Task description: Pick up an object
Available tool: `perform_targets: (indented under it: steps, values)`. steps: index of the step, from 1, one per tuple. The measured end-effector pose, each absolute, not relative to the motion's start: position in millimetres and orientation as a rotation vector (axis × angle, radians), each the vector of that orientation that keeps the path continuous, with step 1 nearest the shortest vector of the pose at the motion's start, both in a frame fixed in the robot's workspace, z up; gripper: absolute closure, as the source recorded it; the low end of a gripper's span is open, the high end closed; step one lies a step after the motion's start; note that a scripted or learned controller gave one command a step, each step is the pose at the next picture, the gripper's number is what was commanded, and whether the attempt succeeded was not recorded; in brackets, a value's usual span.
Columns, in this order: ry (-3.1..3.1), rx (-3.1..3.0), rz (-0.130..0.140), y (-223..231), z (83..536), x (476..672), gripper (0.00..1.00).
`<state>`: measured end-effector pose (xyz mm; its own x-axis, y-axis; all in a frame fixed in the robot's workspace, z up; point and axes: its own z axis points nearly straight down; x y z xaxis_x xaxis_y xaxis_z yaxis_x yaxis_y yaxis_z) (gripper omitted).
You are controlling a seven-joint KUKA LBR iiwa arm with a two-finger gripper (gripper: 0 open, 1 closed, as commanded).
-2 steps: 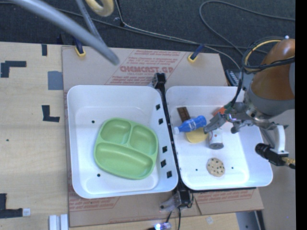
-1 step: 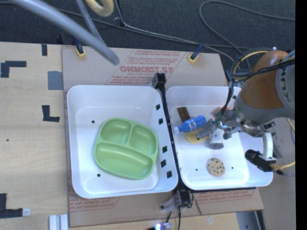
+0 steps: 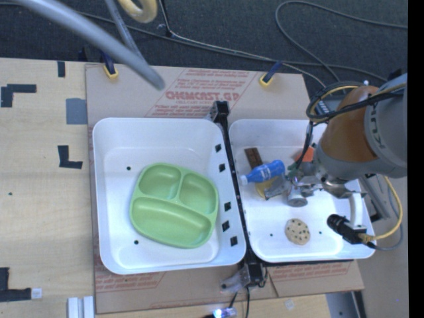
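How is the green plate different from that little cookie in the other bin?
The green plate is much larger than the cookie. The plate is plain green with three compartments; the cookie is tan with dark spots. The plate lies in the left bin, the cookie in the right bin. Both lie flat.

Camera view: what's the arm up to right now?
The KUKA arm reaches in from the right, with its gripper low in the right bin, beside a blue bottle and a yellowish item. Whether it has hold of anything can't be made out. A brown bar lies near the bottle, and a cookie sits apart toward the bin's near edge. The left bin holds a green divided plate, untouched.
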<state>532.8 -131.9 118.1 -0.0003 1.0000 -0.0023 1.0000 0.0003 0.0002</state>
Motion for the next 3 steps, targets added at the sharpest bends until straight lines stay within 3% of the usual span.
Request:
perform_targets:
  steps: [1, 2, 3]
  values:
    - [2.206, 2.210, 0.009, -135.6, 110.1, 537.5, 0.00]
    - [2.204, 2.201, 0.020, -134.2, 122.4, 541.1, 1.00]
    - [2.221, 2.218, 0.002, -132.5, 177.6, 532.2, 1.00]
